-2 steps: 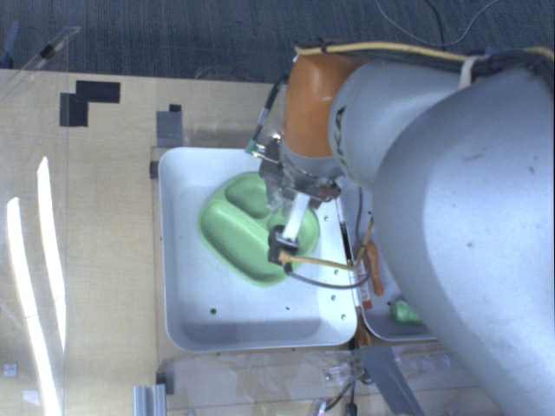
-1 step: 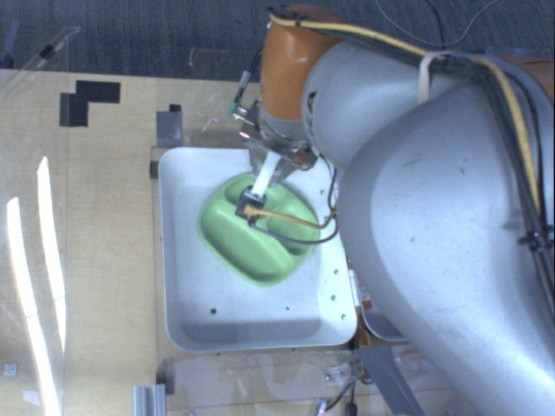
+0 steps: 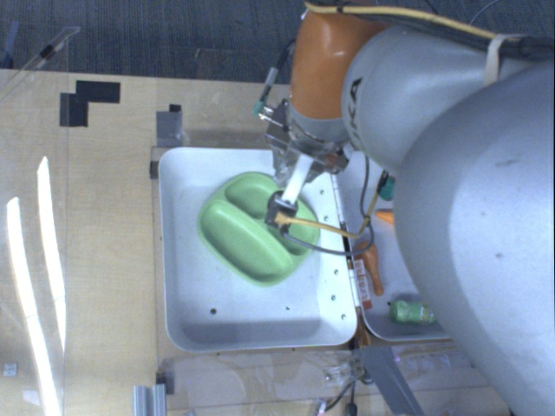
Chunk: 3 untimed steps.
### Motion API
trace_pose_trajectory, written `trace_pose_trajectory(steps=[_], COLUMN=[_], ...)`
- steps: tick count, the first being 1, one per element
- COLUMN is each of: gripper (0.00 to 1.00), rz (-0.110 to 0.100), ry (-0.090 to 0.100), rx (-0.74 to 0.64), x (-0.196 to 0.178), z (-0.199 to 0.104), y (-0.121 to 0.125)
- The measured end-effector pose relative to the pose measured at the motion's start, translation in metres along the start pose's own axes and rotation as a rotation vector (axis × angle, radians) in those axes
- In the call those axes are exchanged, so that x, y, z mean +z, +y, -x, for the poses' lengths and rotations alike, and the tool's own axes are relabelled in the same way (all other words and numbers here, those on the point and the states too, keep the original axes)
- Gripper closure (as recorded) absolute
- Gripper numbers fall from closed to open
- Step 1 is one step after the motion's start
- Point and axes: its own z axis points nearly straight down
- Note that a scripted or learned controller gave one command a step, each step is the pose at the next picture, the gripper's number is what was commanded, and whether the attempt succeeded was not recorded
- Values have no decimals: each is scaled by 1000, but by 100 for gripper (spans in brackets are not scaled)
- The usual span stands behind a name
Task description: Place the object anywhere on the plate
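The hand [image 3: 299, 159] hangs over the far right part of the green plate [image 3: 247, 232], which lies tilted in the left bin [image 3: 173, 232] on the desk. Open or closed, holding something or not: I can't tell from here. Over in the right bin [image 3: 392, 333], an orange stick [image 3: 373, 269] lies along the left wall, and a small green piece [image 3: 410, 311] sits nearer, just beside it. Both are apart from the plate.

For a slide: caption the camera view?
Arm over a green plate in one bin; an orange item and a green item in the other bin.
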Motion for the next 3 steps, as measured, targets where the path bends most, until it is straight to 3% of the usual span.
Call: trace_pose_trajectory(steps=[1,2,3], gripper=[100,100,0], rz=[-1,1,1], ry=[-2,1,0], rx=[-14,67,66], x=[82,46,46], z=[-1,-23,-24], y=[65,54,54])
